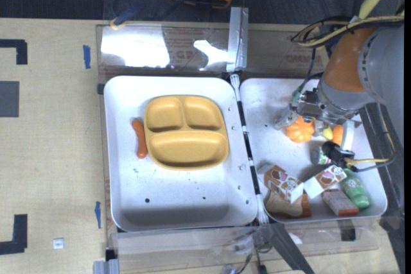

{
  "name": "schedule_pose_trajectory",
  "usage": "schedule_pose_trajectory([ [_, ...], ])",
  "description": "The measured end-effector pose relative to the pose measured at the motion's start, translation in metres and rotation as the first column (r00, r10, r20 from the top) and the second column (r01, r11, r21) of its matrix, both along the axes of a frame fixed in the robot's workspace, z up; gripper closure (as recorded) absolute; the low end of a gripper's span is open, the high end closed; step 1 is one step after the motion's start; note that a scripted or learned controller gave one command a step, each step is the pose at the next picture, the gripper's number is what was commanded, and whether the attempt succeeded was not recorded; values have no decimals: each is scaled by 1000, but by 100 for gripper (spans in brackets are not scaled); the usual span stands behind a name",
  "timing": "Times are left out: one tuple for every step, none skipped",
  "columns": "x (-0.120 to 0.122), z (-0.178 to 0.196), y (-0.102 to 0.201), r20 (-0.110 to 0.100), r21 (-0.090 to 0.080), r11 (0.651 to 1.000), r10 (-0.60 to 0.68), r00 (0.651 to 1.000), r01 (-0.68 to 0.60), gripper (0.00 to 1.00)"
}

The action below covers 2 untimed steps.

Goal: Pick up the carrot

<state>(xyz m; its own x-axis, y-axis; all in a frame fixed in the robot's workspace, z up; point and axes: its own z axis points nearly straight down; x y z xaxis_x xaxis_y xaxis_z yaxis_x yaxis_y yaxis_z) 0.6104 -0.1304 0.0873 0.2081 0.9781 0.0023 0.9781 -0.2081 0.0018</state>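
The carrot (139, 138) lies in the left bin (122, 189) just beside the yellow divided plate (186, 131), while the gripper (307, 119) hangs low over the right bin (257, 96) near an orange toy (299, 131), well apart from its target, jaw state I cannot tell.

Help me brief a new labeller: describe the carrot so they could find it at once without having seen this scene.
Start at the left white bin, which holds a yellow divided plate. The carrot lies on the bin floor just beside that plate's left edge. It is a small slim orange stick, the one loose item in that bin, far from the clutter near the gripper.
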Motion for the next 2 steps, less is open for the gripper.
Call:
schedule_pose_trajectory([
  [2, 12, 1, 4, -1, 1000, 3, 1000, -3, 100],
  [-52, 3, 10, 9, -3, 1000, -21, 1000, 21, 100],
])
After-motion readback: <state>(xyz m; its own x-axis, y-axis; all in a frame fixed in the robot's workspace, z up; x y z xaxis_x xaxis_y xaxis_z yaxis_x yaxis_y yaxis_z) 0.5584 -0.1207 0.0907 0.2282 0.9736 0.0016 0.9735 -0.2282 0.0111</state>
